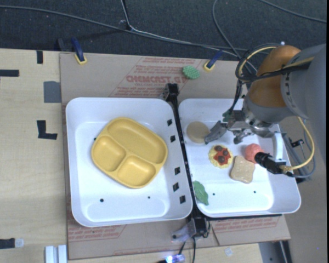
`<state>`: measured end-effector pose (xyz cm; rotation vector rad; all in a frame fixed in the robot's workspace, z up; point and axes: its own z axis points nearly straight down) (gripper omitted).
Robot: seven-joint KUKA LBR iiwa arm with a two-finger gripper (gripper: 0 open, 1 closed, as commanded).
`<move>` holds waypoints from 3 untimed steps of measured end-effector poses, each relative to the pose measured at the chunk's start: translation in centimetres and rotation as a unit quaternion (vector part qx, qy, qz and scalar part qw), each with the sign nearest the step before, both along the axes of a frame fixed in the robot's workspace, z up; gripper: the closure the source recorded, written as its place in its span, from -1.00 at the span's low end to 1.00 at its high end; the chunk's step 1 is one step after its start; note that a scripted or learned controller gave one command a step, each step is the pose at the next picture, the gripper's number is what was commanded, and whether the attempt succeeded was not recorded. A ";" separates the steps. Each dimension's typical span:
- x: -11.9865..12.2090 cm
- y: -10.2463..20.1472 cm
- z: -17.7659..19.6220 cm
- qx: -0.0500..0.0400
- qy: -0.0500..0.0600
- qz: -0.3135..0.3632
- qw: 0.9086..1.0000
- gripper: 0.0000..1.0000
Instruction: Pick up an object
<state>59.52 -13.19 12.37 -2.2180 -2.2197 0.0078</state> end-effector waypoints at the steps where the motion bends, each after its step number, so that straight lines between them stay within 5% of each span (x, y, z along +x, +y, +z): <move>1: 0.1 0.2 1.3 0.001 -0.002 0.001 1.000 1.00; 3: 0.7 1.0 11.2 0.000 -0.006 0.001 1.000 1.00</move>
